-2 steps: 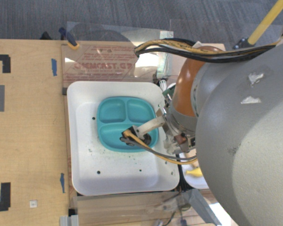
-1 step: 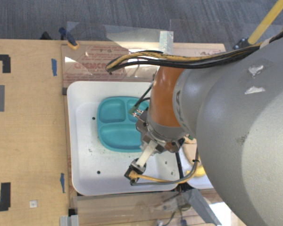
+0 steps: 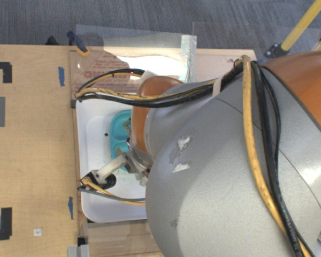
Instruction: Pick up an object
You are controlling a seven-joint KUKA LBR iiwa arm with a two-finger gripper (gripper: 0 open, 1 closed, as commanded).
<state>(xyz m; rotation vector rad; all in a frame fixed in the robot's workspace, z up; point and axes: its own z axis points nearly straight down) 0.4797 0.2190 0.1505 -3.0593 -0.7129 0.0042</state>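
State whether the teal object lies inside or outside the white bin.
Inside: the teal object rests on the white bin floor, partly hidden by the arm.

From where I stand I count one grey arm with one orange band, one white bin on the worktop, one teal object lying in that bin, and two blue tape strips at the bin's edge.
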